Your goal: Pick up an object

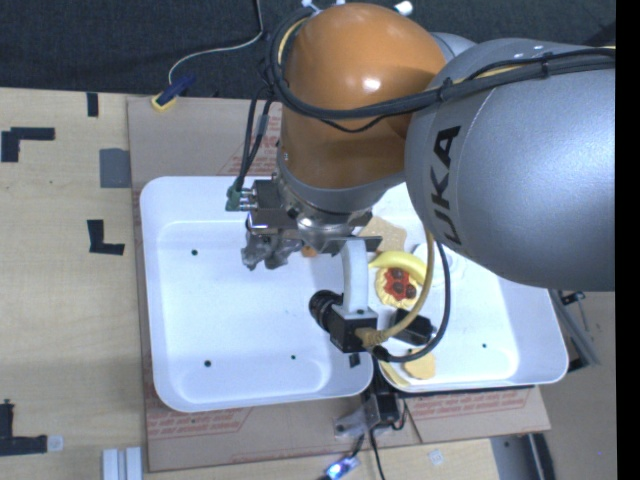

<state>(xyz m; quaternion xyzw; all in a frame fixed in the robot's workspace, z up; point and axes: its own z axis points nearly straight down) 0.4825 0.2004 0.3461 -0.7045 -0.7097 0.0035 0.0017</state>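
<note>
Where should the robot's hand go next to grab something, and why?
Probably sideways toward the right bin: the gripper hangs over plain white floor in the left bin, while a yellow thing with a red patch lies in the right bin.

Robotics lab test bench. Large grey industrial arm with orange band (350,98) reaching over two shallow white plastic bins (152,298), gripper (263,256) hanging above one of them. Flat brown cardboard sheet (190,138) lying under bins, below gripper. Black tape marks (100,238) sitting on pale wooden benchtop (60,348), well apart from gripper. Black cloth backdrop (120,18) hanging far beyond gripper.
</note>
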